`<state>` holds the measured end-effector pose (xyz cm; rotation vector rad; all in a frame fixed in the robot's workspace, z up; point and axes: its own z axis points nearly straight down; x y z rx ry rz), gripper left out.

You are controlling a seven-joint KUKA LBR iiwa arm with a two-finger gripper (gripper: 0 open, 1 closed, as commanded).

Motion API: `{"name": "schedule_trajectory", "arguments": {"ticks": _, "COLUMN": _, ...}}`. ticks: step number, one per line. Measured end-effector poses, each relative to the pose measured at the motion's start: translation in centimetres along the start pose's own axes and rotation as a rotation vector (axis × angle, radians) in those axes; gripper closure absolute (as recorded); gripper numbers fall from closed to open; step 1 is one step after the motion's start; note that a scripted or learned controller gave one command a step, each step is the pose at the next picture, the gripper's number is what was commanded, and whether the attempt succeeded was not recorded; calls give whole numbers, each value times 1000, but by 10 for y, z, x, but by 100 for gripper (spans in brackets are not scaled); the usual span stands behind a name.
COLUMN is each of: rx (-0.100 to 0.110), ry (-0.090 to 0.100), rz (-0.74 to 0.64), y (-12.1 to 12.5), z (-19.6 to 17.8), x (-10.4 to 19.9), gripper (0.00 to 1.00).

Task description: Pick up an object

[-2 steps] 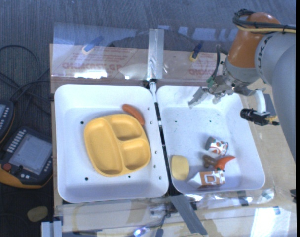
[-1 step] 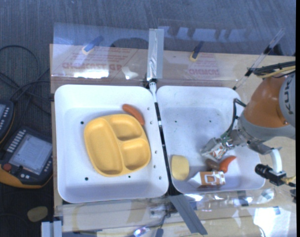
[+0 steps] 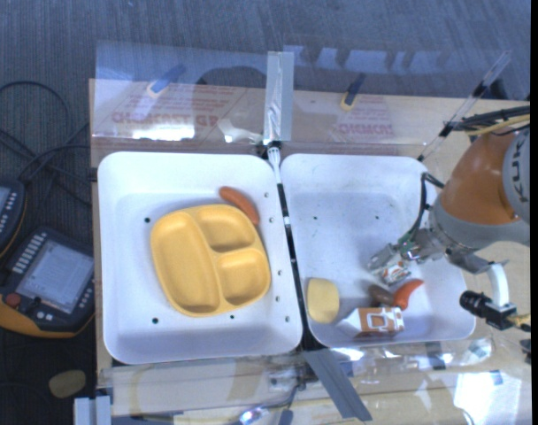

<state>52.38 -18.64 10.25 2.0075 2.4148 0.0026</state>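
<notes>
Your hand (image 3: 395, 262) hangs in the right bin (image 3: 357, 193) directly over a small red piece (image 3: 409, 292); I cannot tell its grip state.

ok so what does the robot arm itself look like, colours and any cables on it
The arm comes in from the right as a rounded orange band above a grey wrist section. Its gripper is small, metallic and silver-grey. Thin dark cables run along the wrist near the right bin, and a white curved piece with a black cylindrical end sticks out below the wrist.
</notes>
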Motion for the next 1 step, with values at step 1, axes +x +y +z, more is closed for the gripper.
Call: {"name": "schedule_trajectory", "arguments": {"ticks": 1, "rx": 5, "ry": 0, "rz": 64, "y": -2, "z": -124, "x": 61, "gripper": 100}}
